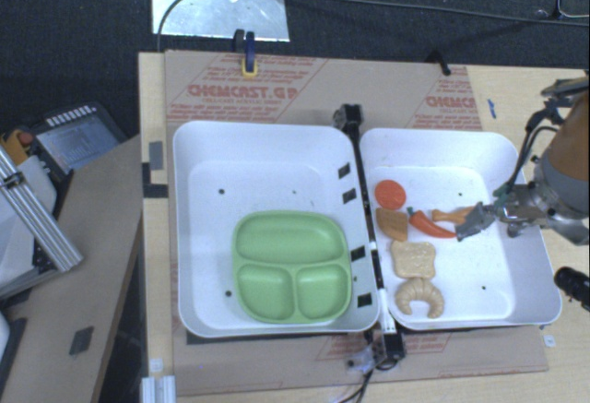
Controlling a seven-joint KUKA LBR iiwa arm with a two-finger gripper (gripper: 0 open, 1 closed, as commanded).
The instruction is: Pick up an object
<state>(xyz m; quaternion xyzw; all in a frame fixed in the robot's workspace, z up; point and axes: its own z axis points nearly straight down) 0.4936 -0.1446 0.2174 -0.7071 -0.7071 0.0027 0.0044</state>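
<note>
Currently the nearest candidate is the orange-red chili pepper point(428, 224), lying flat in the right bin point(498, 152), its tip beside a tan wedge point(393, 225) and below an orange ball point(390, 195); toast slice point(413, 258) and croissant point(419, 298) lie nearer the front wall. Gripper point(472, 222) sits low at the pepper's stem end; finger spacing cannot be told. Advice: straddle the pepper across its narrow width, clear of the wedge, before closing. Left bin point(212, 152) holds a green divided plate point(291, 265)
</note>
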